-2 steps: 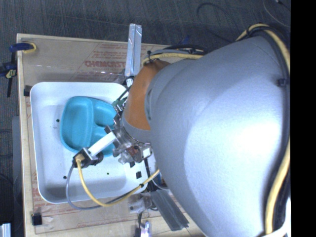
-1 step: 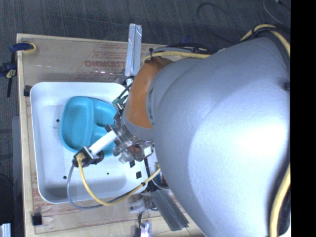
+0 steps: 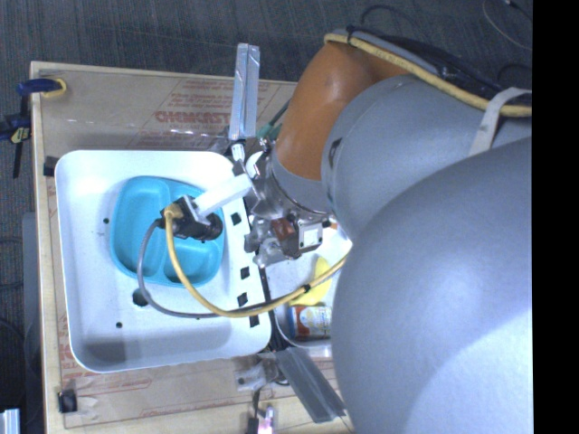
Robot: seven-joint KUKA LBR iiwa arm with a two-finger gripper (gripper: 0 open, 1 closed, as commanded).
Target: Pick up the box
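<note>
- Fingers: they belong to the gripper (image 3: 268, 242), which hangs over the strip where the two bins meet; I cannot tell whether they are spread or pressed together.
- Just to the view's right of the fingers, a yellow thing (image 3: 323, 269) shows at the edge of the arm (image 3: 434, 242); I cannot tell whether it is the box.
- Below the fingers in the view, a can-like thing (image 3: 312, 321) with a red-orange label lies in the right bin (image 3: 288, 333); its print is too blurred to read.
- The arm covers most of the right bin.
- To the view's left of the fingers, a blue dish (image 3: 145, 229) lies in the left bin (image 3: 77, 242).
- Bare white floor runs around the dish, widest toward the bin's lower edge.
- Small black squares (image 3: 244, 275) sit along the rim between the bins.
- Beyond the fingers, a metal bar (image 3: 245, 89) stands on the counter (image 3: 118, 107).
- Red lettering (image 3: 194, 116) on the counter is unreadable.
- Far left, a blue clamp (image 3: 36, 87) grips the counter's corner.
</note>
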